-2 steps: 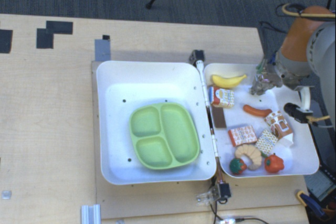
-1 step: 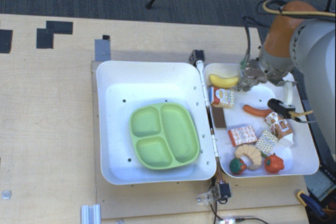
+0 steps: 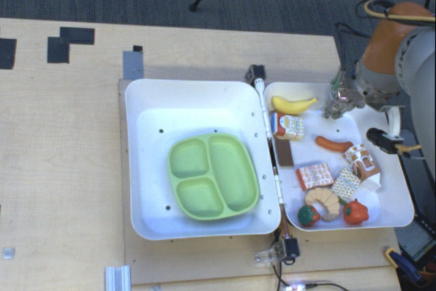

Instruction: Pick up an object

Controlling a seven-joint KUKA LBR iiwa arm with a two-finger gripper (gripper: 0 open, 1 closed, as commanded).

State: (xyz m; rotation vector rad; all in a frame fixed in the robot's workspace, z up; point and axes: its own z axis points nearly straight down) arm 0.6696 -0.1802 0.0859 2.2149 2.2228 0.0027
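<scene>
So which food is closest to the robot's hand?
The yellow banana, at the top of the right bin. The hand is just beside it; the sausage lies lower.

Arm [image 3: 409,58] cut off at right edge; hand [image 3: 338,105] fingers indistinct.

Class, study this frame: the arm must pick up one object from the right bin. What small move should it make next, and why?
Probably a short shift toward the banana before descending. The gripper sits over the right bin's upper corner with nothing seen between its fingers, and the banana lies nearest, apart from the crowded toys lower down. That's a judgement, not certain.
</scene>
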